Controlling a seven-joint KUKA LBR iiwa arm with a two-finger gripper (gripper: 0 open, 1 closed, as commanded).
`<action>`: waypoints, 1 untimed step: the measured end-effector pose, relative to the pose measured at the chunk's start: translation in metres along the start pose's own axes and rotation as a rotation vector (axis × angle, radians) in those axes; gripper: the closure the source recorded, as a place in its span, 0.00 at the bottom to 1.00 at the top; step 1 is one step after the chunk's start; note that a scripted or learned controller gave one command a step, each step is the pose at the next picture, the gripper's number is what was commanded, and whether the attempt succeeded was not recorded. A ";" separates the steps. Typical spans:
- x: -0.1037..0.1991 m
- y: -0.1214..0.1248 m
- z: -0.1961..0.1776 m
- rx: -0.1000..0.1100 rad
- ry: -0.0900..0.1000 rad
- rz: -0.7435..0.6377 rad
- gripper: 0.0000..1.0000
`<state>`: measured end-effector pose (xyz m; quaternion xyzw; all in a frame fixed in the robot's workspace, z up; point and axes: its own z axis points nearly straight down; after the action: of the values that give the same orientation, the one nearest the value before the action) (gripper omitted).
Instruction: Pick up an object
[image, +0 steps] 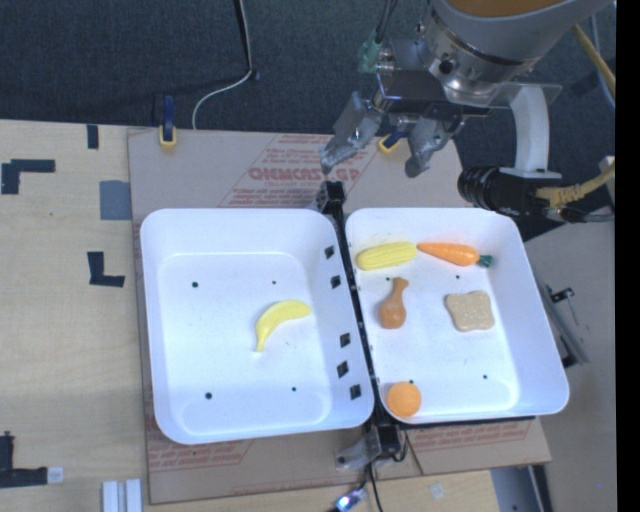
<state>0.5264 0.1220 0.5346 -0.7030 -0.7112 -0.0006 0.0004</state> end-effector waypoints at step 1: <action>0.117 -0.018 0.008 0.003 0.000 -0.004 0.00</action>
<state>0.5071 0.2383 0.5270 -0.7016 -0.7125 0.0005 0.0016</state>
